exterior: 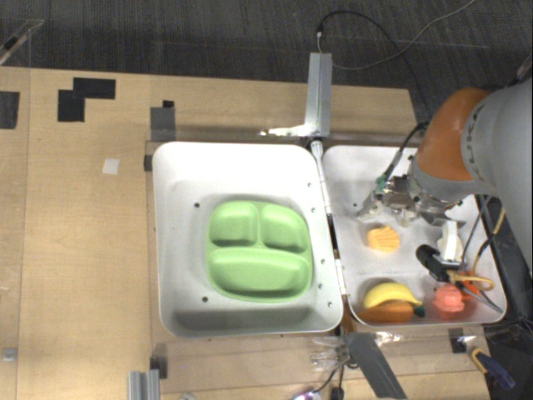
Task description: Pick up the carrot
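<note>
Carrot (pixel 390 312) lies at right bin's (pixel 348 223) near edge, tucked under banana (pixel 391 294) | green tray (pixel 258 249) fills left bin (pixel 179 223), away from the work | claw (pixel 391 202) hovers above yellow ridged piece (pixel 383 238), grip state cannot tell | banana and pink toy (pixel 449 300) crowd the carrot's approach

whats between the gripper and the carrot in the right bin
In the camera view, the gripper sits above a yellow ridged piece. That piece and the banana lie between it and the carrot, which rests against the banana's lower side.
</note>
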You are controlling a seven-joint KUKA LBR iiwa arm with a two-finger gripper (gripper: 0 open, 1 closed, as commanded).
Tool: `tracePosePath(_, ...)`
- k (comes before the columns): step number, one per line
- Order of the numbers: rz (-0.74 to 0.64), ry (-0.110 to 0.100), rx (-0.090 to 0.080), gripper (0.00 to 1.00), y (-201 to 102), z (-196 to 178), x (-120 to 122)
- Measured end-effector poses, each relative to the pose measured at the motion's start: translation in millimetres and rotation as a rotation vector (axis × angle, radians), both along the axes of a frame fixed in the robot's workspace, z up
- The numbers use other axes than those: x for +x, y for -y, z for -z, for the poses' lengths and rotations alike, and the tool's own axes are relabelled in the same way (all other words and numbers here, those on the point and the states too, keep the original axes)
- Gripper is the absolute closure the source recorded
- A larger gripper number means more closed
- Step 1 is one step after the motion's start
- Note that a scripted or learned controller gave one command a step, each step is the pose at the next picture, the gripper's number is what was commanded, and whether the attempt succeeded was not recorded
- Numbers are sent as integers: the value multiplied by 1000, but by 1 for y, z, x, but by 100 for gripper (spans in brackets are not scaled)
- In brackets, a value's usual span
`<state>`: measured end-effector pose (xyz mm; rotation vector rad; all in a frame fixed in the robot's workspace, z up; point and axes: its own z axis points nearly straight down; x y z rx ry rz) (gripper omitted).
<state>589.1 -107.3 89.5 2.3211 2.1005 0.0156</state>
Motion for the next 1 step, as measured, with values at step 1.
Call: tracePosePath(1, 12, -1, 2, 0, -22, -1, -41)
